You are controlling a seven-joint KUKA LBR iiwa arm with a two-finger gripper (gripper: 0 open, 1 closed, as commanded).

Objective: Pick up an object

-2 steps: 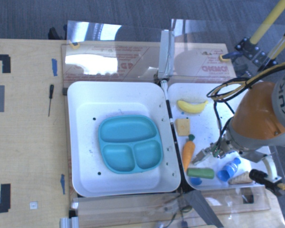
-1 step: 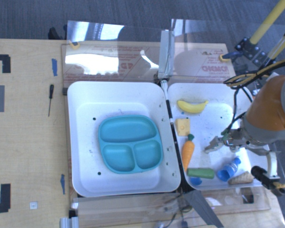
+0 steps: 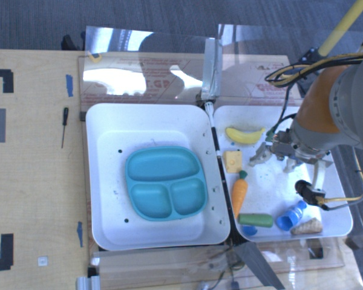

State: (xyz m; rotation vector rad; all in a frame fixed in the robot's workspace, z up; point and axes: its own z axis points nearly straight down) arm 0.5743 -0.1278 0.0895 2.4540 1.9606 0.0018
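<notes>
At the frame's right, the gripper [image 3: 277,154], spread wide and holding nothing, hovers over bare floor of the shallow white right-hand bin [image 3: 342,219], with the yellow plastic banana [image 3: 244,136] near its left, seemingly lining up a grasp.
</notes>
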